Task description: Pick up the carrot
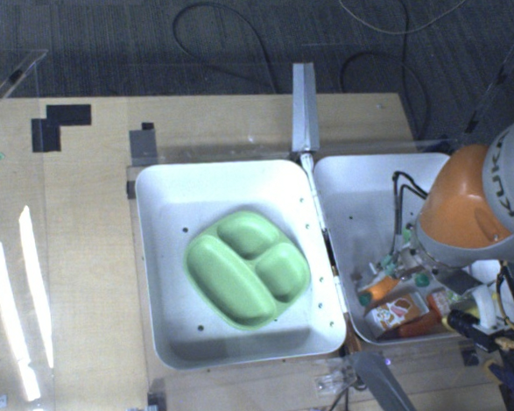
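The carrot [382, 287] is a small orange piece lying near the front left corner of the right bin [362, 202]. My gripper [407, 267] hangs low over that corner, just right of and slightly behind the carrot, partly covering it. The grey arm with its orange band [461, 210] reaches in from the right and hides the bin's right part. Nothing is seen lifted off the bin floor.
A printed packet [398, 312] and a red item [439, 302] lie in front of the carrot, against the right bin's front wall. A green three-compartment plate [246, 268] sits in the left bin [165, 207]. A metal divider post [304, 109] stands between the bins.
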You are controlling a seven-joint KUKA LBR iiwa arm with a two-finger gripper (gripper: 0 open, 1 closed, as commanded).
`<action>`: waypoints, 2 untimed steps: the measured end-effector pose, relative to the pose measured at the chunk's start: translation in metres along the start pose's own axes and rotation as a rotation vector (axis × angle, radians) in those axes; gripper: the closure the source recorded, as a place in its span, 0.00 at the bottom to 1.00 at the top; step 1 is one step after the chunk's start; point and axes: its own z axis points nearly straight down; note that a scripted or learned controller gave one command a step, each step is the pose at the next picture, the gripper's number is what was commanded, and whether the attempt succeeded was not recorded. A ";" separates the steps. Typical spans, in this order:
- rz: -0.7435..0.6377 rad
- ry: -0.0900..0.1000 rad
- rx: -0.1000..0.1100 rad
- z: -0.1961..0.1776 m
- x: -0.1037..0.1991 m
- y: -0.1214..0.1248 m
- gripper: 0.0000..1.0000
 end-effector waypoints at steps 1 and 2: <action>-0.002 -0.004 -0.010 -0.012 -0.001 0.004 1.00; -0.001 -0.004 -0.009 -0.012 -0.001 0.004 0.00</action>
